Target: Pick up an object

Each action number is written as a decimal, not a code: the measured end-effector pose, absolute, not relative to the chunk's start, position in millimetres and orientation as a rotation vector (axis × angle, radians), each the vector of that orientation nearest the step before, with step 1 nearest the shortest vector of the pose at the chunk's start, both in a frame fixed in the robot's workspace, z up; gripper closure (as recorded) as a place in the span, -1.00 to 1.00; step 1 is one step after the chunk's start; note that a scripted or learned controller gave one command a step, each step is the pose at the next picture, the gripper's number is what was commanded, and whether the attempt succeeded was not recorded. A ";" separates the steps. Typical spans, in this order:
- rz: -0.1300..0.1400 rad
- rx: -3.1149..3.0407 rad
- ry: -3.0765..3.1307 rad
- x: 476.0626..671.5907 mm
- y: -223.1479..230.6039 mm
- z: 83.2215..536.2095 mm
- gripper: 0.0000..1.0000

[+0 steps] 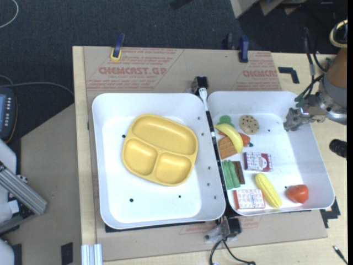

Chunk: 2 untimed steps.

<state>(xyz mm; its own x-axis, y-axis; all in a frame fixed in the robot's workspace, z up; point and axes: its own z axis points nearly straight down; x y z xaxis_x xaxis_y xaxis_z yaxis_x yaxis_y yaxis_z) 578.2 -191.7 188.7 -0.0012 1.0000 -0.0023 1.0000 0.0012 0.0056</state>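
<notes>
1. The jaws [292, 120] hover over the right bin's [319, 164] upper right edge; whether they are parted cannot be told, and nothing shows between them.
2. A clean pick likely means descending squarely on an isolated item, such as the glossy round tomato [298, 192].
3. Nearby lie a smooth curved banana [231, 135], a speckled cookie [249, 123] and bumpy corn [268, 189].

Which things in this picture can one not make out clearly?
- Gripper, camera view: small and blurred at the right bin's far rim.
- Small red-and-white packets: print too small to read.
- Green item: partly hidden by the banana.
- Arm: cut off by the right edge.
</notes>
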 end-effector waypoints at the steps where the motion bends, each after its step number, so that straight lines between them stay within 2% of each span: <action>1: 0.003 2.215 2.219 579.4 -192.0 227.6 1.00; 2: 0.000 2.218 2.230 579.3 -134.4 217.6 1.00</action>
